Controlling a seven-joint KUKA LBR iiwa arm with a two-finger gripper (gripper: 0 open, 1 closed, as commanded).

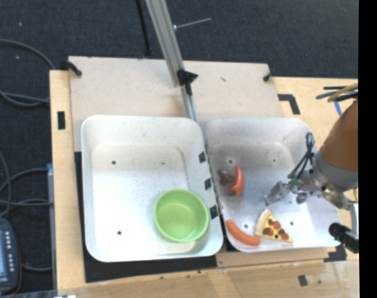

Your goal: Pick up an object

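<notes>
The right bin (pixel 257 135) holds three toys. An orange-red piece with a brown end (pixel 233 180) lies near its left wall. An orange hot-dog sausage (pixel 242 233) rests along the front rim. A pizza slice (pixel 272 227) lies just right of the sausage. My gripper (pixel 278 194) hangs over the middle of the right bin, above and slightly right of the pizza slice, with nothing seen between its fingers. The arm (pixel 340 151) reaches in from the right. A green bowl (pixel 181 215) sits in the front right corner of the left bin (pixel 114 148).
A slanted aluminium bar (pixel 167 39) rises from the back, meeting the seam between the bins. Cables (pixel 8 92) trail on the dark floor at left. The wooden bench (pixel 139 79) extends behind both bins.
</notes>
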